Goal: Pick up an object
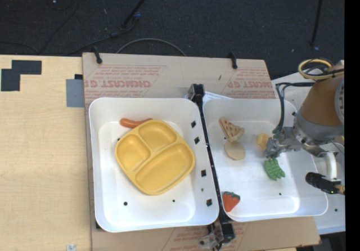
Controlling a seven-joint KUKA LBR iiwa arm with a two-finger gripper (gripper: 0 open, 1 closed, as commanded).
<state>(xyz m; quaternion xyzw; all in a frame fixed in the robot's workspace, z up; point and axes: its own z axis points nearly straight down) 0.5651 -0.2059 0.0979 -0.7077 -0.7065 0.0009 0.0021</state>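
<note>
1. Green toy [274, 169] lies in the right bin [256, 208], near its right side, just below the gripper [274, 148]
2. The gripper hangs over the right bin between the green toy and a yellow piece [262, 140]; whether it touches either, I cannot tell
3. Whether the jaws are apart or together, I cannot tell
4. The arm [320, 110] reaches in from the right, its orange band above the wrist
5. Also in the right bin: a waffle wedge [230, 129] and a beige piece [234, 151] just below it, left of the gripper, and a strawberry [230, 201] near the bottom left corner
6. The left bin [109, 210] holds a yellow tray [154, 156] with three compartments; an orange piece [131, 122] pokes out just beside its upper left edge
</note>
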